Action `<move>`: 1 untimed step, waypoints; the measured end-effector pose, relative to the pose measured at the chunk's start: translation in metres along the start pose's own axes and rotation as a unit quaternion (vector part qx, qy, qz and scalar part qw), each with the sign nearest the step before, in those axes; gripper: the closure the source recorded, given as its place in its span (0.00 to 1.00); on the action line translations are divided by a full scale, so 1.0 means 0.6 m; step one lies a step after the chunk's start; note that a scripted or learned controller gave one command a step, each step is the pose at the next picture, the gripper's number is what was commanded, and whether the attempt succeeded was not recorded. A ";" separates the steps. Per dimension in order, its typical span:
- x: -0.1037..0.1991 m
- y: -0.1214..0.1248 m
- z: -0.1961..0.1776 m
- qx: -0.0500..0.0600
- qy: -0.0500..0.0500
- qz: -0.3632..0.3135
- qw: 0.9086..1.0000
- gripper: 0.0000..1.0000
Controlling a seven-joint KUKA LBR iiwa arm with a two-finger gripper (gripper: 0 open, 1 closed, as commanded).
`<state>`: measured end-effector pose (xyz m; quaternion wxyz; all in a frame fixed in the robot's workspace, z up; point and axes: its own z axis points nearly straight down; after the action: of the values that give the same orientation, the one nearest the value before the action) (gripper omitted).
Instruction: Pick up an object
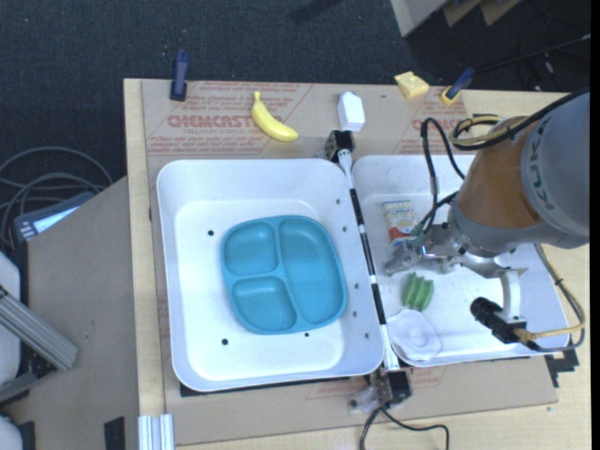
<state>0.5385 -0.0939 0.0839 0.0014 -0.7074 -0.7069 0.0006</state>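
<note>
The gripper (405, 254) is lowered beside the green object (417, 292); finger state cannot be told; alignment over 1 object seems needed next.

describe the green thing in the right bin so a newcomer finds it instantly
Start at the right bin, the one the arm reaches into. Near its left wall lies a small green object, just below the gripper. It is the only green item; a clear plastic cup lies below it.

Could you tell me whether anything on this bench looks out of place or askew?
Yes: a banana and a yellow block lie on the cardboard behind the bins rather than in them. The blue divided tray sits slightly rotated in the left bin.
</note>
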 end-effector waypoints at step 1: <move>-0.007 -0.069 0.000 0.000 0.000 0.000 1.000 0.00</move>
<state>0.4973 -0.0983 0.0841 0.0014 -0.7074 -0.7068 0.0006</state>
